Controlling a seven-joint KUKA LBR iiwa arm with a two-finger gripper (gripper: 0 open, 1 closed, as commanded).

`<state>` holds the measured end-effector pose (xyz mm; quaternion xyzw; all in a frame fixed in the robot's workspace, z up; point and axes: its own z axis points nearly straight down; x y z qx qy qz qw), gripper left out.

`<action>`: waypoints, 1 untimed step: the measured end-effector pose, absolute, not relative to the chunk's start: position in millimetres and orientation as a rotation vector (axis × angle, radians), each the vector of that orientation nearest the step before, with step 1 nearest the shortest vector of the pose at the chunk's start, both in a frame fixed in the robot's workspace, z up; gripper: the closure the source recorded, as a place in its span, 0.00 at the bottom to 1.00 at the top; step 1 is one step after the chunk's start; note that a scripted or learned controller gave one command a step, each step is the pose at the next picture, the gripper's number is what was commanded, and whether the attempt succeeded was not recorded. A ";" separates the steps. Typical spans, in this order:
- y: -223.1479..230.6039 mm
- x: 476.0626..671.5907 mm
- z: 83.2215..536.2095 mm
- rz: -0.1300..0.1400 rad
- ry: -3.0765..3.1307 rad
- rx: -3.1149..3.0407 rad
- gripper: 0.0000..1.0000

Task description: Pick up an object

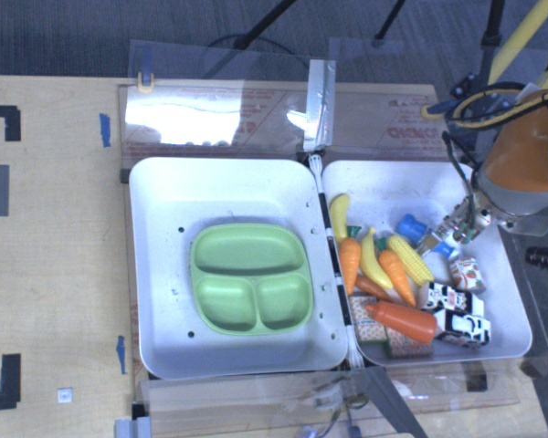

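We count two white bins side by side: the left bin (155, 245) holds one green divided tray (251, 276) with three compartments, one long one on the far side and two smaller ones on the near side. The right bin (511, 290) holds all the loose toy food, bunched against its left and near sides.

There we count two orange carrots: one carrot (349, 261) lying along the left wall and a second carrot (397, 276) in the middle of the pile. One yellow banana (339, 213) sits at the far end of the group, and another yellow piece (373, 261) lies between the carrots. One corn cob (411, 258) rests just right of the second carrot, and one blue object (411, 227) sits just beyond it. One red-orange bottle (402, 319) lies across the near part, over a flat packet (384, 334). One black-and-white cow toy (457, 313) is at the near right, with one small red-and-white item (466, 274) just beyond it.

The gripper (452, 234) hangs over the right bin near the blue object and corn cob. Whether it is wide or closed, we cannot tell.
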<state>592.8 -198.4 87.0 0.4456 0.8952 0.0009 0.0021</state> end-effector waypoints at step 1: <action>-140.9 657.9 179.3 0.003 2.585 1.775 1.00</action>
